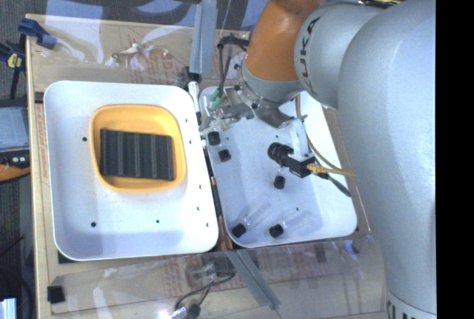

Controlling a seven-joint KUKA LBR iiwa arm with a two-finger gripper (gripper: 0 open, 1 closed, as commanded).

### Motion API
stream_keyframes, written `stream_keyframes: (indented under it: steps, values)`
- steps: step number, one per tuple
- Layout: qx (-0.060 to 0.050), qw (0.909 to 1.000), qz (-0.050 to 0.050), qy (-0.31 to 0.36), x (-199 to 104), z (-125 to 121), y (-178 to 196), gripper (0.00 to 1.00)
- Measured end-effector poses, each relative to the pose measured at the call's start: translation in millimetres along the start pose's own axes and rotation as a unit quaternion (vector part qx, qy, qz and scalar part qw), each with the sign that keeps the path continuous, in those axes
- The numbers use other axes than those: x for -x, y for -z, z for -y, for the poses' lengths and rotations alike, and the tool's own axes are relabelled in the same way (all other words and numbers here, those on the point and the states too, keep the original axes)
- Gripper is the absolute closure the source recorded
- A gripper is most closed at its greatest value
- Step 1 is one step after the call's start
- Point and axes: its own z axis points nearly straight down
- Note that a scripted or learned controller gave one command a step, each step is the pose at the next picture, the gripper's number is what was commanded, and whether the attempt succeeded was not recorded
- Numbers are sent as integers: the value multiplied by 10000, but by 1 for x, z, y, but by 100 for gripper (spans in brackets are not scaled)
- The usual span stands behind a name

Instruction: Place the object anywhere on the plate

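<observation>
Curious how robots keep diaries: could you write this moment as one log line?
tool: upper-left corner of right bin | yellow plate: left bin | small black pieces: loose in right bin

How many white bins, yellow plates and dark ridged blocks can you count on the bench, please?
White bins: 2
Yellow plate: 1
Dark ridged block: 1
Total: 4

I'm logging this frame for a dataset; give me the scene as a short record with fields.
plate: yellow plate in left bin
plate centre: dark ridged rectangle
loose items: small black pieces scattered in right bin
arm: gripper over right bin's far left corner
held object: cannot tell
</observation>
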Motion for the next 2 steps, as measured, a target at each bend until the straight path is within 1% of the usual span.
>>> stream_keyframes:
  steps: [1,2]
  values:
    - [-9,9939,-2,1098,-21,-7,0,100]
    - [-8,9940,0,1097,-21,-7,0,0]
